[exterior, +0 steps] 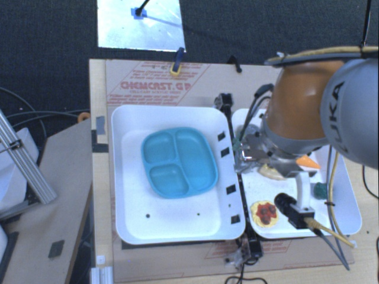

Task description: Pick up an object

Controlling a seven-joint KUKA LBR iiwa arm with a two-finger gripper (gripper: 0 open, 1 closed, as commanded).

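Two shallow white bins sit side by side on a printed cardboard sheet (160,78). The left bin (117,176) holds a single thing: a light blue plate (177,161) with three compartments, lying flat and slightly turned near the bin's middle. Nothing rests on the plate.

The right bin (350,213) holds the small loose objects. A round yellow toy with red topping (265,213), much like a little pizza, lies near the front corner beside the wall between the bins. A pale cream piece (272,172) lies further back, partly hidden under the robot. An orange piece (308,162) peeks out just to its right, and a small teal piece (320,189) lies near that one, toward the bin's outer side.

The grey and orange arm (308,99) hangs over the right bin, covering much of its back half. The gripper (253,156) sits low by the dividing wall, just beside the cream piece. Whether it is open or closed cannot be told from this angle, and no object can be seen in its hold.
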